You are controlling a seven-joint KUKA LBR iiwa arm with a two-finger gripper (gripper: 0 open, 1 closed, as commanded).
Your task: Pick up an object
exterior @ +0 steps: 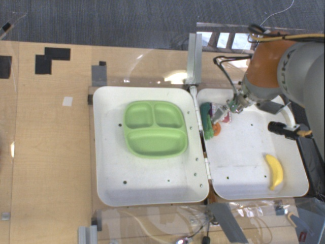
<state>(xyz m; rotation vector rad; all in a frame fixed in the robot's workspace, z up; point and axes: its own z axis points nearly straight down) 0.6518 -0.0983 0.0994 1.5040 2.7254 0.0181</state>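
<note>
Seeing wooden bench (pixel 45 136) bearing two shallow white bins side by side, meeting along one edge. Noting left bin (pixel 109 187) holding one item, right bin (pixel 244 177) holding several. Logging grey arm (pixel 299 70) with orange band reaching in from right, crossing right bin's upper right corner, slanting down toward its upper left area. Logging green divided plate (pixel 155 128) lying flat near middle of left bin, three compartments facing up, well apart from arm. Logging banana (pixel 275 171) lying in right bin's lower right corner, near the wall, well apart from gripper. Logging long green object (pixel 206 118) lying along right bin's left wall, in its upper half. Marking gripper (pixel 231 107) hanging low over upper left part of right bin, just right of long green object; not being able to tell whether spread or pressed together. Marking small orange piece (pixel 217 129) lying just beside long green object's lower end, below gripper. Spotting small pale-and-pink bit (pixel 224 117) between gripper and long green object, too blurred for identifying.
</note>
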